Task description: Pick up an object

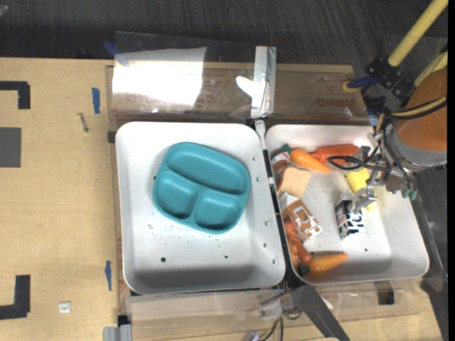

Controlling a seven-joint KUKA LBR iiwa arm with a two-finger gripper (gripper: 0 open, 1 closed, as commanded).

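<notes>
Teal divided plate [202, 186] in left bin [135, 247]. Right bin [405, 251] holds carrots [310, 160], yellow item [355, 182], packets [302, 219]. Gripper [366, 194] low over black-white object [350, 219].

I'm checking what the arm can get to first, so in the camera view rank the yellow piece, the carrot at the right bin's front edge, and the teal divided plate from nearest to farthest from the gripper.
1. Yellow piece: right bin, just beside the gripper.
2. Carrot: same bin, at its front edge.
3. Teal divided plate: left bin, farthest.
</notes>
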